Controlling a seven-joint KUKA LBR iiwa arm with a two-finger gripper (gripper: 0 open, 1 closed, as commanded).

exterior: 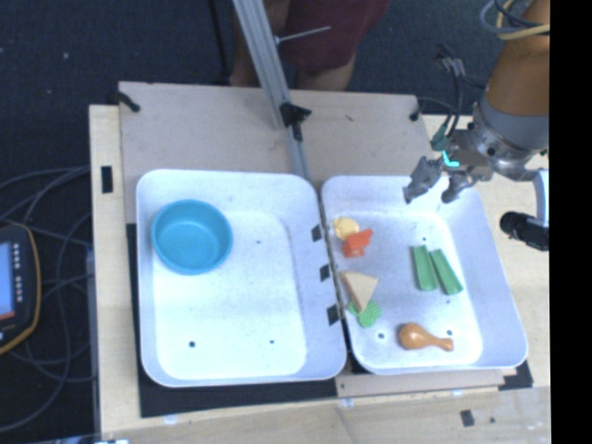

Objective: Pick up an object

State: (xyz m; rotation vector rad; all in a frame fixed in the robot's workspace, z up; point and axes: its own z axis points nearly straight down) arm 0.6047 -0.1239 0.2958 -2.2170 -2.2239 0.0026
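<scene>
Gripper (433, 189) hovers above right bin (495, 276) far edge, fingers spread, nothing held; green sticks (435, 269) lie mid-bin, likely light, stiff, smooth; you grip across narrow width, mid-length.

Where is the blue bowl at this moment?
In the camera view, the blue bowl sits in the upper-left part of the left white bin, apart from the toy food in the right white bin.

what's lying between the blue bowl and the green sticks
In the camera view, going from the blue bowl toward the green sticks: bare floor of the left bin, the bins' meeting rims, then the orange piece and the yellow wedge.
</scene>
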